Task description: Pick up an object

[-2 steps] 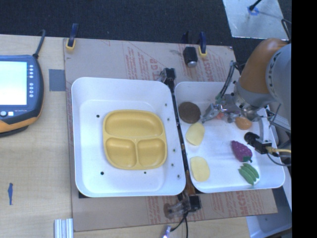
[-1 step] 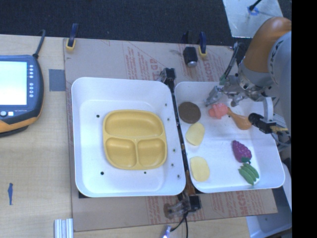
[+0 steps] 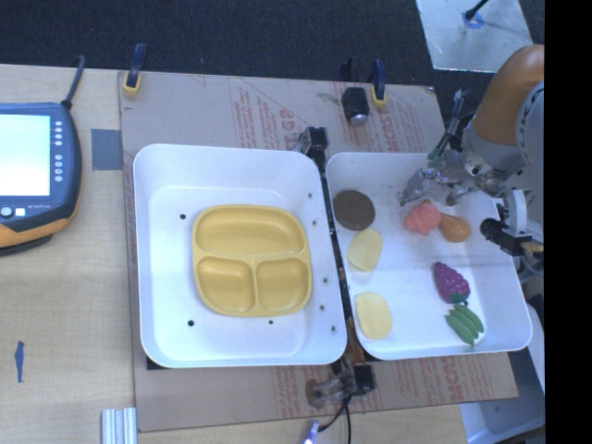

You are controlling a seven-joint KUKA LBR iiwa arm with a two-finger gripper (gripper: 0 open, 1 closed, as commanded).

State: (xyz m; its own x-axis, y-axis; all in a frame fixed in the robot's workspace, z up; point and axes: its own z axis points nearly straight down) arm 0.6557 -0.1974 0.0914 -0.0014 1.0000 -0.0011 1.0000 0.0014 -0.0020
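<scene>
Camera view: the end effector (image 3: 435, 179) is seen low over the right bin (image 3: 407, 340), at its far edge. Whether it is released or clenched cannot be told. The pink object (image 3: 422, 218) lies just beside and nearer the camera, touching the orange object (image 3: 454, 228).

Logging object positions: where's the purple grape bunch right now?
The grape bunch lies in the right bin, toward its right side, just above the green pea pods and below the orange piece.
</scene>
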